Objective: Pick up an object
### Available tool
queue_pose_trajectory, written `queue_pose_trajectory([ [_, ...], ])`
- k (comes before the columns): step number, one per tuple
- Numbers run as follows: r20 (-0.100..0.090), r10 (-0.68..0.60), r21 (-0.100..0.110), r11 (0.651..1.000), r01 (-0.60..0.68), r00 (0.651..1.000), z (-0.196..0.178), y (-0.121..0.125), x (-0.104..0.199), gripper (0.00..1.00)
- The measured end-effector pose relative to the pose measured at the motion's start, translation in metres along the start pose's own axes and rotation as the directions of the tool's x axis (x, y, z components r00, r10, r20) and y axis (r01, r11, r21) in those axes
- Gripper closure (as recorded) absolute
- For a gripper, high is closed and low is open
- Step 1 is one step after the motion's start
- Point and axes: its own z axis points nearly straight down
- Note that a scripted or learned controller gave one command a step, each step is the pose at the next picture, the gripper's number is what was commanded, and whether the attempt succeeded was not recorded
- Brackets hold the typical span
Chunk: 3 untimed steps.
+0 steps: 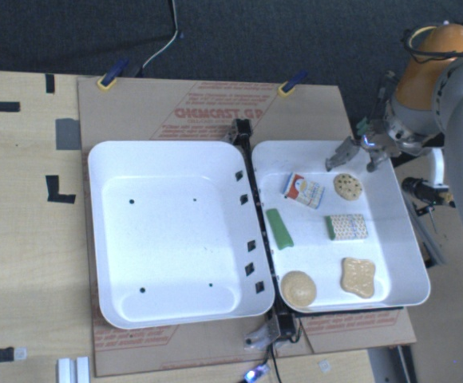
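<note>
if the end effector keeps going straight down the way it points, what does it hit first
Probably the round cookie: the end effector hangs just above it in the right bin. Depth is unclear, so it could land on bare floor beside it.

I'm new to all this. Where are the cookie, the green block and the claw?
cookie (347,186), camera view, its middle.
green block (278,228), camera view, its middle.
claw (358,160), camera view, between its fingertips.

I see my arm (435,70) coming in from the right, its orange band sitting up and to the right of the end effector (357,158), with the grey wrist angled down and leftward between them. The end effector's two fingers (339,157) are spread apart, pointing down and to the left, with nothing between them.
</note>
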Motion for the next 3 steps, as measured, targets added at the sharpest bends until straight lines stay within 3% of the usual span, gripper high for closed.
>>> queue_pose_trajectory([
  [2, -0.001, -0.001, 0.006, 1.0, 0.001, 1.0, 0.0, -0.001, 0.001, 0.0],
  [3, -0.003, -0.002, 0.007, 1.0, 0.002, 1.0, 0.02, -0.002, 0.039, 0.0],
])
